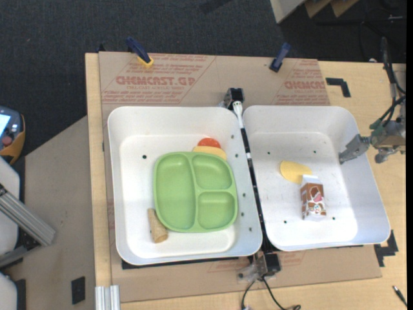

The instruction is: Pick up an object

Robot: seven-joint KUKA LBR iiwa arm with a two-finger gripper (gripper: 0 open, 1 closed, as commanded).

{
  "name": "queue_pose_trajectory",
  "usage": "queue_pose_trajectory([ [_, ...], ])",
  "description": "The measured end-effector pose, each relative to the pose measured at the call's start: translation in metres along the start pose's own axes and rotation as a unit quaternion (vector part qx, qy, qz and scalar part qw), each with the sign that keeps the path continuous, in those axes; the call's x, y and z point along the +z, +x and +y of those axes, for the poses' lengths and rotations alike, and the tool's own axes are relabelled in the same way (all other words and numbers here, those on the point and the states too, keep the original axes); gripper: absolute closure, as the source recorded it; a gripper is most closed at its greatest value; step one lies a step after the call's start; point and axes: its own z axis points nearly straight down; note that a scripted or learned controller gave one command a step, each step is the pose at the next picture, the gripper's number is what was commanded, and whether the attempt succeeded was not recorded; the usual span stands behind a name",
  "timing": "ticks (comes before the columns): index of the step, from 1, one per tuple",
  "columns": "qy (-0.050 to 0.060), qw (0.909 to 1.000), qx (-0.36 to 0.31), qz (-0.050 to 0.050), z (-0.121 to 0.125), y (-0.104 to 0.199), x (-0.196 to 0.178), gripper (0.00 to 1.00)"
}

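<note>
Where the cardboard-topped bench [193, 70] carries two glossy white bins | left bin [122, 173]: green three-compartment plastic tray [193, 191], cork-like cylinder [157, 226], red-and-yellow rounded piece [210, 146] | right bin [361, 192]: flat yellow piece [295, 170], brown printed packet [313, 200] | hand [353, 148] at the right bin's right rim, grip state cannot be told.

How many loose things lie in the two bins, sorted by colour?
Green: 1, the divided tray
Yellow: 2, a piece in the right bin, another behind the tray
Red: 1, the ball
Tan: 1, the cork
Brown and white: 1, the packet
Total: 6
</note>
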Motion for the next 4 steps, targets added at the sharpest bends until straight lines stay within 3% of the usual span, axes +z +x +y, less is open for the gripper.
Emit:
queue_pose_trajectory([
  [1, 0.003, 1.0000, -0.003, 0.002, 0.046, 0.041, 0.090, 0.00],
  [2, 0.004, 1.0000, -0.001, 0.002, 0.031, 0.073, 0.150, 0.00],
  [3, 0.003, 1.0000, 0.000, 0.002, -0.018, 0.108, 0.146, 0.00],
  [4, -0.001, 1.0000, 0.001, 0.000, -0.054, 0.096, 0.145, 0.00],
])
